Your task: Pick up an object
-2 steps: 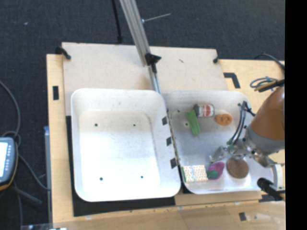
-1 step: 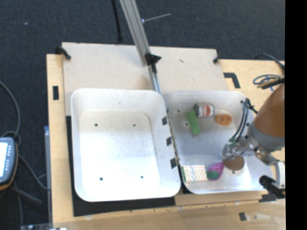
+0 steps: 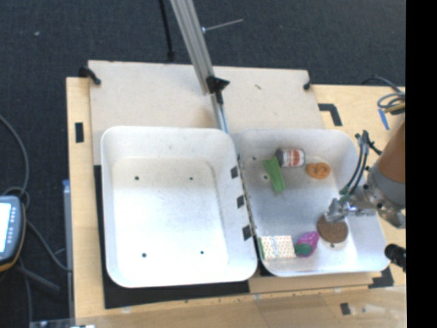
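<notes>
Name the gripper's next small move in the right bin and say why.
Probably a short straight descent. The gripper hangs just above the brown disc in the right bin, nearest thing to it. The purple and green toy and patterned block lie to the disc's left, apart from it, so going down should meet only the disc.

One fixed camera is mounted high above the bench [image 3: 191, 94], tilted down at a slant. Both white bins are taken in: the left bin [image 3: 116, 203] centre-left of the frame, the right bin [image 3: 362, 251] centre-right. Dark floor is seen along the top and left. The arm [image 3: 392, 162] is cropped at the right.
</notes>
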### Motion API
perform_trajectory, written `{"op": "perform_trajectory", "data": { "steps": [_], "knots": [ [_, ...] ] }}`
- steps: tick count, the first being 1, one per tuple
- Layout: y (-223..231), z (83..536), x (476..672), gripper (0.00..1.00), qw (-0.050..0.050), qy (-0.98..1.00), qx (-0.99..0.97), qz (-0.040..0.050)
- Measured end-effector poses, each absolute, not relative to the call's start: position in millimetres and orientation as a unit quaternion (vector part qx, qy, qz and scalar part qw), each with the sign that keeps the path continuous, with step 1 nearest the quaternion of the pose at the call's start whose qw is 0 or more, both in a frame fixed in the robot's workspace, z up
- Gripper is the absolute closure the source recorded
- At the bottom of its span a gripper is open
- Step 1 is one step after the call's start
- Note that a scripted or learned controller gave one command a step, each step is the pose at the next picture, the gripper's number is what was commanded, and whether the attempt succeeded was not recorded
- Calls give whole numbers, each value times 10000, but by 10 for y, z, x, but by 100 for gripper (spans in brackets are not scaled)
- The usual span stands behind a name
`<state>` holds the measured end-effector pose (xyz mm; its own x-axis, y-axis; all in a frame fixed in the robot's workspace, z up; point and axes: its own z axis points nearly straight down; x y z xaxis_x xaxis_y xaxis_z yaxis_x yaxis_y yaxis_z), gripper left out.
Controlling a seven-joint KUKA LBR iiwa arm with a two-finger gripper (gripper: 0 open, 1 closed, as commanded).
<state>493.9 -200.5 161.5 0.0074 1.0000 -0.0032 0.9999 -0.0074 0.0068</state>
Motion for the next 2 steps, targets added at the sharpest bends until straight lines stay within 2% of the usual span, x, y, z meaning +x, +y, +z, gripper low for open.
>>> {"op": "perform_trajectory", "data": {
  "steps": [2],
  "knots": [
    [-2120, 2405, 4990, 100, 33, 7082, 7060, 12]
  ]
}}
